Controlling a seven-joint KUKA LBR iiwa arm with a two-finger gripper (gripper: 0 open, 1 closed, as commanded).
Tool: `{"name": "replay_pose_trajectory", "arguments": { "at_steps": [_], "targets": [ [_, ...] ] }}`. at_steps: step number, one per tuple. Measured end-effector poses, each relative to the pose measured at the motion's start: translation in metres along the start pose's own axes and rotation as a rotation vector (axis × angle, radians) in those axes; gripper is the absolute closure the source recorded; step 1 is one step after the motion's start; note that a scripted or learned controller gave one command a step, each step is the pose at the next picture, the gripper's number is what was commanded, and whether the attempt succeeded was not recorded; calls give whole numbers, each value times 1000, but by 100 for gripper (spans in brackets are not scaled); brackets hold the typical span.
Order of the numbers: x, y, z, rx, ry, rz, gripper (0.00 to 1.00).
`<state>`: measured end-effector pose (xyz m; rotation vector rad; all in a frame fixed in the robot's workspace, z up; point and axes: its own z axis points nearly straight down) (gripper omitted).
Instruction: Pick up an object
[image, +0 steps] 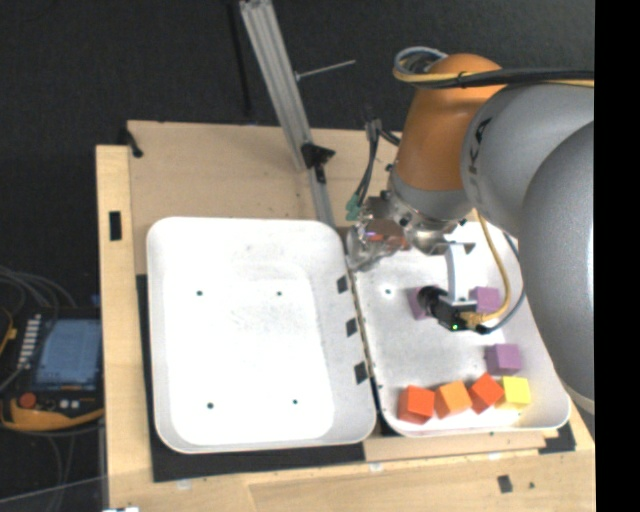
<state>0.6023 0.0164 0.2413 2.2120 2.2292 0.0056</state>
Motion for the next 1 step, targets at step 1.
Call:
{"name": "replay_pose_trajectory", "arguments": {
  "at_steps": [1],
  "targets": [
    [45,37,-7,-1,0,1,100]
  ]
}}
